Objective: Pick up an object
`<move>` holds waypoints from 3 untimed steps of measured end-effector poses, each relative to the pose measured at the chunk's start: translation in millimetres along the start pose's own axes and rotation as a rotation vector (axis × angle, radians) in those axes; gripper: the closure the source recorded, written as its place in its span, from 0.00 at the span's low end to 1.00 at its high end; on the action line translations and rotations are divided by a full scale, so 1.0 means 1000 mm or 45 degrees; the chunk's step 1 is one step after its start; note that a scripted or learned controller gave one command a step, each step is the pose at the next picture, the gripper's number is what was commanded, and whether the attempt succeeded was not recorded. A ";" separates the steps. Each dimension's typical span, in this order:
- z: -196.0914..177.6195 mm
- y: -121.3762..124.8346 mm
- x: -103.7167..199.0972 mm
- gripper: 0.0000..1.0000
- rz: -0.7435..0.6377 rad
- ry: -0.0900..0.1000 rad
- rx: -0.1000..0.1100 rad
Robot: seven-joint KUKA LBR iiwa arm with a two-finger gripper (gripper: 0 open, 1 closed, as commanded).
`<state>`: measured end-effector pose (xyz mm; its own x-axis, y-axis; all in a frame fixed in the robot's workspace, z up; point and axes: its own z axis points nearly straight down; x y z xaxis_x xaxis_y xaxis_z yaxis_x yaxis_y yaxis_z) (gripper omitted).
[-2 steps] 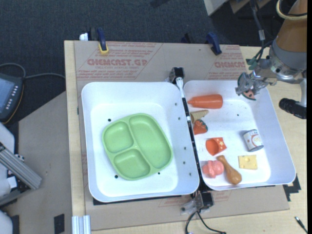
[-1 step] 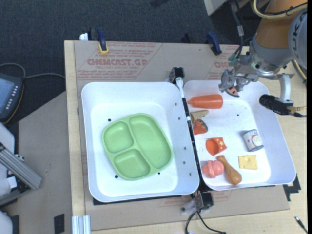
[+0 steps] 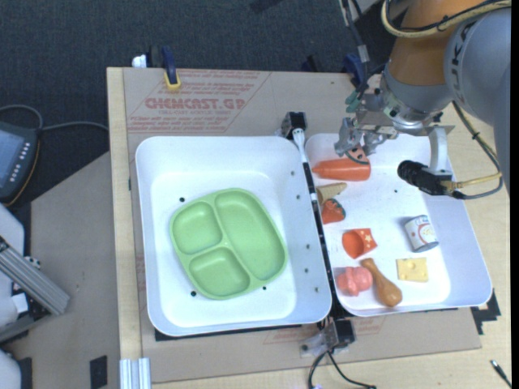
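My gripper (image 3: 353,147) hangs over the far left corner of the right bin (image 3: 454,286), just above an orange carrot (image 3: 341,169) that lies flat there. Nothing shows between the fingers. Closer to the front lie a tan cone-shaped piece (image 3: 330,191), a red-orange strawberry-like toy (image 3: 333,211), an orange-red wedge (image 3: 359,241), a pink toy (image 3: 353,279), a brown drumstick (image 3: 383,283), a yellow cheese slice (image 3: 412,270) and a small can (image 3: 420,232).
The left bin (image 3: 154,185) holds a green divided plate (image 3: 228,242). A black divider strip (image 3: 311,209) runs between the bins. The cardboard-covered bench (image 3: 195,104) extends behind them.
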<state>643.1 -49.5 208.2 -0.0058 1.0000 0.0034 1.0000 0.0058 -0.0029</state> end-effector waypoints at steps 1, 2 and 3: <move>-0.020 0.004 0.053 1.00 -0.001 -0.002 -0.009; -0.025 -0.004 0.087 1.00 0.002 -0.002 -0.003; -0.024 0.008 0.089 1.00 0.006 -0.004 -0.008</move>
<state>650.7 39.8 232.5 -0.0014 1.0000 0.0001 1.0000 0.0014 0.0031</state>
